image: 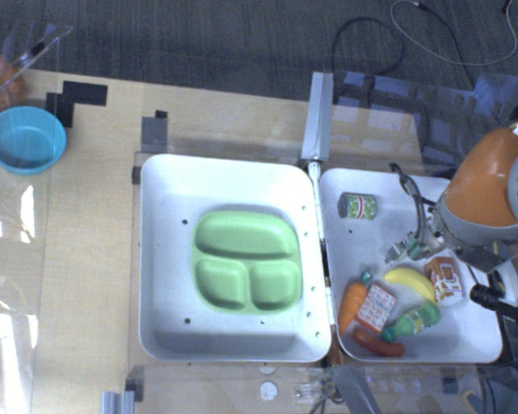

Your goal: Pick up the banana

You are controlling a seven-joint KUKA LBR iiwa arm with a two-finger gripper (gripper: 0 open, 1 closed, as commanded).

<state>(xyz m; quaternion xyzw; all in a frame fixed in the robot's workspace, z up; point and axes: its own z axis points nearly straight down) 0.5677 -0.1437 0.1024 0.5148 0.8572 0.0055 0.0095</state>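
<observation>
Camera view shows the arm reaching in from the right, its orange band above the right bin and its grey wrist angled down and leftward. The gripper hangs low over that bin, just above and left of the banana; whether it is spread or pressed together I cannot tell, as the tip is small and blurred. Nothing can be made out between its tips.

The banana lies near the middle of the right bin, curved, yellow, its length running left to right. It is crowded: a white packet touches its right end, a red box sits just below its left end, a carrot lies left of the box, a green bottle lies just below the banana, and a red item rests near the bin's front wall. A green can stands apart near the back-left corner.

Open floor in the right bin lies between the can and the banana and along the front right corner. The left bin holds a green tray in its centre, with bare white floor around it. A blue bowl sits on the tabletop far to the left.
</observation>
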